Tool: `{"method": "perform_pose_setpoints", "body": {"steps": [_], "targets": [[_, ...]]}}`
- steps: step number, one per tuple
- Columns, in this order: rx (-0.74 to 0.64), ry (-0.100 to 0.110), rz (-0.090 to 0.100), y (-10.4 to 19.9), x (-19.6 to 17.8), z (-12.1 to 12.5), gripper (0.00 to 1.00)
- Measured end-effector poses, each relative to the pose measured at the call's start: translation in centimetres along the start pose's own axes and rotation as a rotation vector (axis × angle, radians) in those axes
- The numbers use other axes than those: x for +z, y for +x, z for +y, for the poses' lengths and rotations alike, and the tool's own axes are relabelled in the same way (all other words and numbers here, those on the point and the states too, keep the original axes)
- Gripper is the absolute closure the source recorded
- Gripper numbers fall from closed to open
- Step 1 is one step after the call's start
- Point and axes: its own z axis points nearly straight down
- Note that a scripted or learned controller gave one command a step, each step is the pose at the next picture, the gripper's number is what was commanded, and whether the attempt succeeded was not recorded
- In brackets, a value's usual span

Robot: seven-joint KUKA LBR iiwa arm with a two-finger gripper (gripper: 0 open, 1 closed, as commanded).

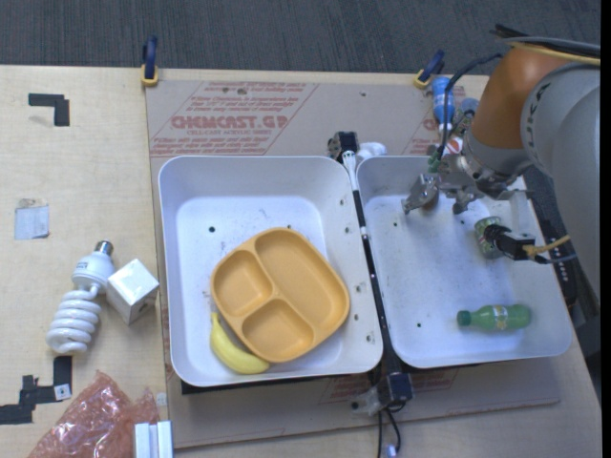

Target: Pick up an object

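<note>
The tool (441, 201) is seen over the right bin (420, 284), toward that bin's 12 o'clock edge, at the end of the grey arm that reaches in from 3 o'clock. Its two fingers are spread apart, and nothing is gripped between them; bare white bin floor is seen in the gap.

A green bottle (494, 318) is laid on its side in the same bin, near the 5 o'clock corner, well apart from the tool, with its cap pointed toward 9 o'clock.

In the left bin (191, 208) a yellow-orange divided plate (279, 294) is set slightly askew, toward 5 o'clock of the bin's centre. A banana (234, 349) is tucked at the plate's 7 o'clock edge and is partly covered by it.

On the counter (76, 179), at 9 o'clock of the left bin, a spiral light bulb (76, 308) is laid just beside a white cube (132, 289). A red mesh bag (91, 418) is seen at 7 o'clock of the view.
</note>
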Motion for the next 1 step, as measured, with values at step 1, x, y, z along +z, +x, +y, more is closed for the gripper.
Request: {"method": "perform_pose_setpoints", "body": {"steps": [1], "targets": [[-0.001,-0.002,-0.001,-4.41,-1.19,0.05,0.0]]}}
